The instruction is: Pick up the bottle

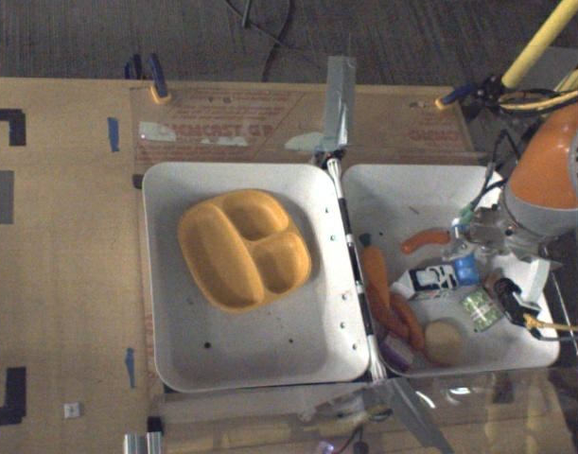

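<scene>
Gripper (475,244) seen at right of frame, low over right bin (402,189); finger state hidden, cannot be told. Bottle (435,278), dark-and-white label with blue cap, laid on its side just left of and below gripper, touching or nearly. Carrots (376,277) lined along bin's left wall; round beige item (444,340) below. Left bin (170,329) occupied by yellow divided dish (243,248). Bins borne on cardboard-covered bench (61,253), blue tape marks noted. Dark carpet (99,17) and cables seen across top.

We see a yellow three-compartment plastic plate (244,249) in a shallow white bin (175,339); orange carrot-shaped toys (376,282) lie left of the claw (468,244).
</scene>
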`<state>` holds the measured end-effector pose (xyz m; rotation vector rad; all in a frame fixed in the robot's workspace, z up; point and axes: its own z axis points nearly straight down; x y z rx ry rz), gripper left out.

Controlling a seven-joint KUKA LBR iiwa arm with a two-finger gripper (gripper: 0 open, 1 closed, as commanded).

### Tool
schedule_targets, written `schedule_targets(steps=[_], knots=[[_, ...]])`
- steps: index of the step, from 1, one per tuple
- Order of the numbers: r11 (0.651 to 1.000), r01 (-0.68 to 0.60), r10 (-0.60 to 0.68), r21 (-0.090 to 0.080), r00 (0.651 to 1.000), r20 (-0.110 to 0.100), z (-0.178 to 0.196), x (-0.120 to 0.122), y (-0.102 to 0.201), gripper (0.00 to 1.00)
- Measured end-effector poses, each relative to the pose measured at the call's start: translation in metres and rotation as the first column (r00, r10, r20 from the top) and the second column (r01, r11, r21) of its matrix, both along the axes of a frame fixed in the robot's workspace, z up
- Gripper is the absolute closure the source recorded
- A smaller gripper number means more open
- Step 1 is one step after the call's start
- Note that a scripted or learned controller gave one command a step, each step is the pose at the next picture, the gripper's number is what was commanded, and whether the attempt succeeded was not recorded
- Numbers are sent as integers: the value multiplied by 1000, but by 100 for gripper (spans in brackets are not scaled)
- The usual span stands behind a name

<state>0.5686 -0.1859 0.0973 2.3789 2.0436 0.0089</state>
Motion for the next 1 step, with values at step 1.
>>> schedule_targets(steps=[1], knots=[[1000, 28, -28, -1, 1000, -6, 115, 20, 27, 100]])
